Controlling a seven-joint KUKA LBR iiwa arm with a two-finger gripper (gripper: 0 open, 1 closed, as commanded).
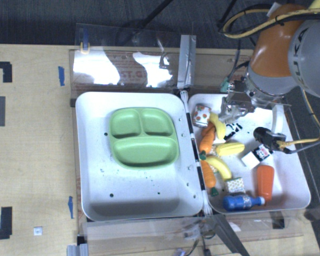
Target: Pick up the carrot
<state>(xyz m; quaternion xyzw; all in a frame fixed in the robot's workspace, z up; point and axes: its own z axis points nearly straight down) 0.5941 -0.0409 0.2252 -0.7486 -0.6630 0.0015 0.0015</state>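
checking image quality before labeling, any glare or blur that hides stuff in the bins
Camera view: strong glare on the clear panel behind the left bin; soft shadow along that bin's near wall; the green tray is evenly lit; the gripper is slightly blurred, the carrot soft but readable.

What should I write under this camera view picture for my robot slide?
Robot arm's gripper hovers over a right bin of toy food, near the carrot; green plate in left bin.
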